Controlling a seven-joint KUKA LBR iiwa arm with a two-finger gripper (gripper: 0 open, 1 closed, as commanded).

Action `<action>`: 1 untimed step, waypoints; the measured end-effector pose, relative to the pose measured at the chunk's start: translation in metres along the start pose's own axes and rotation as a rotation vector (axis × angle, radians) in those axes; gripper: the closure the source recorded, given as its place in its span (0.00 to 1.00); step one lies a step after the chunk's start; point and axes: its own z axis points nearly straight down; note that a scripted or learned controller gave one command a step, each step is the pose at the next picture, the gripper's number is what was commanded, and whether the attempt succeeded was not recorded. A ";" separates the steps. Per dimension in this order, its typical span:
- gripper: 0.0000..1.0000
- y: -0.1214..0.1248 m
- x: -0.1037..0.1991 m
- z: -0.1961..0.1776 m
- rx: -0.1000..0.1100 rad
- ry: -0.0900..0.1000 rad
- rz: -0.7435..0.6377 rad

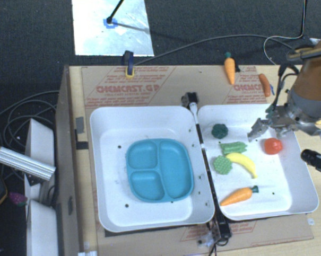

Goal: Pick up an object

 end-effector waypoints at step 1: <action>0.00 -0.024 0.035 0.109 -0.010 -0.001 0.002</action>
